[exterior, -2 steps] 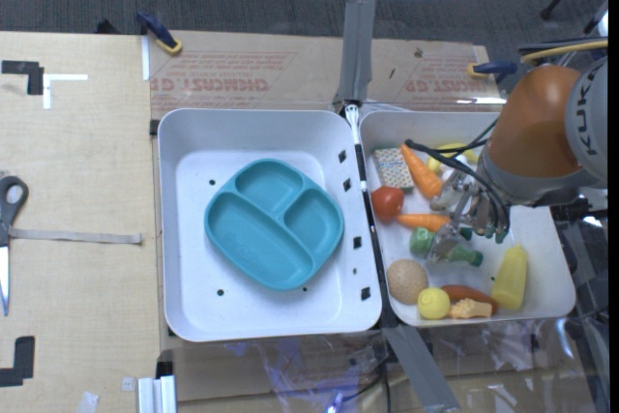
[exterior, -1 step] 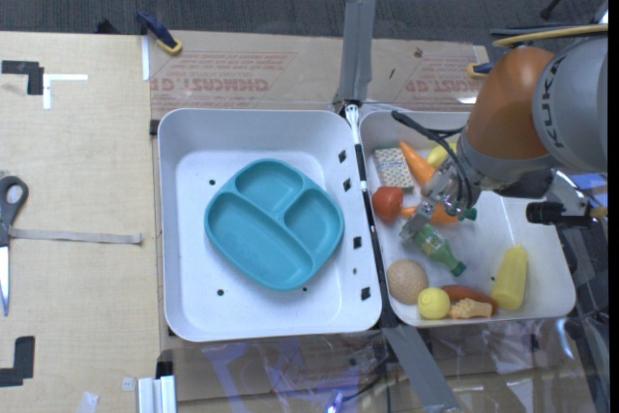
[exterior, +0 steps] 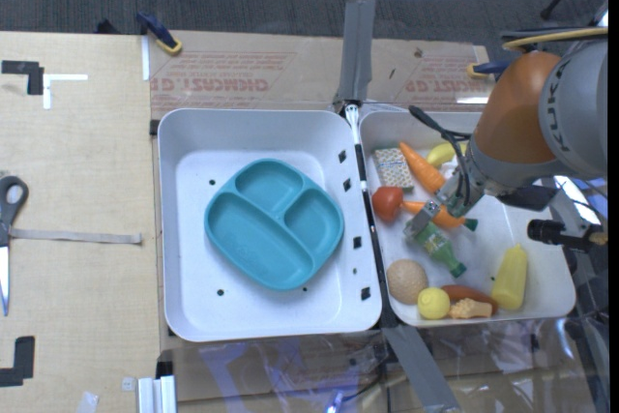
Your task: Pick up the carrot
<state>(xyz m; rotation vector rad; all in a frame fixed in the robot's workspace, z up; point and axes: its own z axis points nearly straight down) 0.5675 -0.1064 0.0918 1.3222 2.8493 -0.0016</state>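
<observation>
Claw (exterior: pixel 447 205) low in the right bin (exterior: pixel 551 300), tips right at a small carrot (exterior: pixel 437 213); grip state can't tell. Arm (exterior: pixel 537 116) reaches in from right, wrist bent down. Bigger carrot (exterior: pixel 422 167) just behind. Blue plate (exterior: pixel 275 223) in left bin (exterior: pixel 184 237).

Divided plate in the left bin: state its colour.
The divided plate is teal blue, plainest in the camera view, against the white left bin.

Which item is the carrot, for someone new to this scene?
Look in the right bin, at its upper middle. The carrot lies slanted beside the speckled white block, just above the gripper. It is a plain orange taper, unlike the round red tomato below.
</observation>
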